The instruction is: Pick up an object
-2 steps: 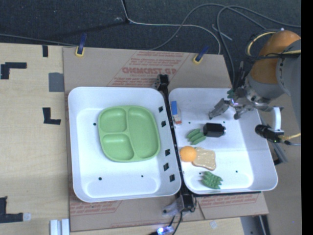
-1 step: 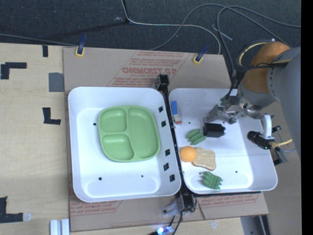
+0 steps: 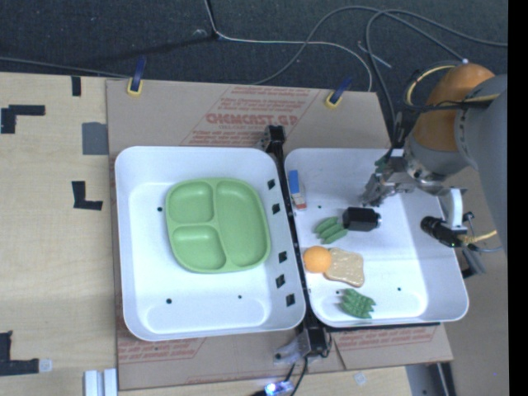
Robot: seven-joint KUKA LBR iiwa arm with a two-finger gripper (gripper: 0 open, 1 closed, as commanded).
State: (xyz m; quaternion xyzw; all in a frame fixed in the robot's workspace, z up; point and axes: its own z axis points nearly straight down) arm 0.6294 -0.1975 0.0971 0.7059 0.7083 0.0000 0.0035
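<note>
- In the camera view, you see the grey arm with its orange band coming in from the right, much of its bulk cut off by the frame's right side.
- Its two-finger gripper hangs over the right shallow white bin; the black tip is dark and small, so you cannot tell how wide it is or whether it has hold of anything.
- Just left of that tip lies a green bean-pod toy, touching or nearly touching it; the contact is too fine to make out.
- Below sit a small orange ball and a tan bread-slice toy, pressed side by side.
- Near the bin's front wall lies a second green leafy toy.
- A small white box with blue and red marks stands against the divider, its label unreadable.
- In the left shallow white bin rests a pale green plastic plate with three compartments.
</note>
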